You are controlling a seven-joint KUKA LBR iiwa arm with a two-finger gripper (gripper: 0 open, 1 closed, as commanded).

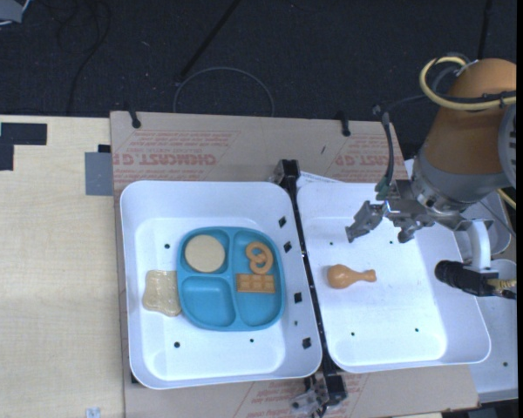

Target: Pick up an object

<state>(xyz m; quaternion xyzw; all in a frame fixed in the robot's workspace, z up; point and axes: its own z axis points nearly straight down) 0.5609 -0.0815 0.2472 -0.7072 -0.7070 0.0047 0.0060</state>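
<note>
**Bench and left bin contents**

Two white bins sit side by side: the left bin [144, 233] and right bin [418, 338], on a cardboard sheet [209, 151]. A blue divided tray [211, 307] holds a round cracker [204, 252] at 11 o'clock, a pretzel [260, 256] at 1 o'clock.

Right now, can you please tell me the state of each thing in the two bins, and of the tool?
Orange plastic drumstick: lying flat in right white bin, not grasped.
Blue divided plastic tray: flat in left white bin, holding toy foods.
Beige toast-shaped slice: lying beside tray, touching its left edge.
Tool: open, above right bin, holding nothing.
</note>
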